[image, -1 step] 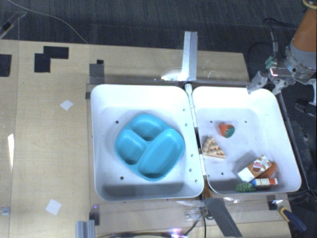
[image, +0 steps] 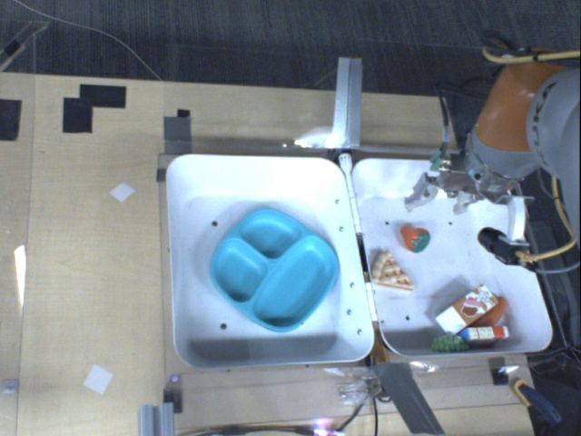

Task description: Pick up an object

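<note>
My gripper hovers over the back of the right bin, open, with nothing between its fingers. A small red toy with a green end lies just in front of it, a little to the left. Nearer the divider lies a pizza-slice toy. At the bin's front right corner sit a small brown and white carton, a red and white tube and a small green piece, packed close together.
The left bin holds a blue divided plate. A metal post stands behind the wall between the bins. The arm's orange band and cables hang over the right bin's right side.
</note>
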`<state>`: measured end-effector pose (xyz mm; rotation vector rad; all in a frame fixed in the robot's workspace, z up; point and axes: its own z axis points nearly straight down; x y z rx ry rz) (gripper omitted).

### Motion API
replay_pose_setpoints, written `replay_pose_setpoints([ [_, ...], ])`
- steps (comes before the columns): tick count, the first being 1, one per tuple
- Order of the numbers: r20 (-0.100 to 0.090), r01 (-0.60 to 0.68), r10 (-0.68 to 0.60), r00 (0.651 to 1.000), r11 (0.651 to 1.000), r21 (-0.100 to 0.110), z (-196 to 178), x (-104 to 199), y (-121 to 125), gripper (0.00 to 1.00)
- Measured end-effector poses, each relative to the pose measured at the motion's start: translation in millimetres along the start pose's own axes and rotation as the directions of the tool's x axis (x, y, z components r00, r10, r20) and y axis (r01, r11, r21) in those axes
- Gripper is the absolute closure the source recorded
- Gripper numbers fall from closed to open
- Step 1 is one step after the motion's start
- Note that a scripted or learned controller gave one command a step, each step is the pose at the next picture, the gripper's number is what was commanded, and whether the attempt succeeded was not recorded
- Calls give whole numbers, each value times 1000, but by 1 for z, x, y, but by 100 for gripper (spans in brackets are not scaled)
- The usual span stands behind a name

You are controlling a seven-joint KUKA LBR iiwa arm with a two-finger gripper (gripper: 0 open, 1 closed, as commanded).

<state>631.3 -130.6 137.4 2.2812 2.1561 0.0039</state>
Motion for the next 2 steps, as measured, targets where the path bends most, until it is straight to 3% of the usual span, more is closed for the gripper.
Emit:
replay_pose_setpoints([
  [1, 0, -98, 98, 995, 995, -5, 50, 23, -11, 0],
  [2, 0, -76, 76, 997, 997, -6, 48, 33, -53, 0],
])
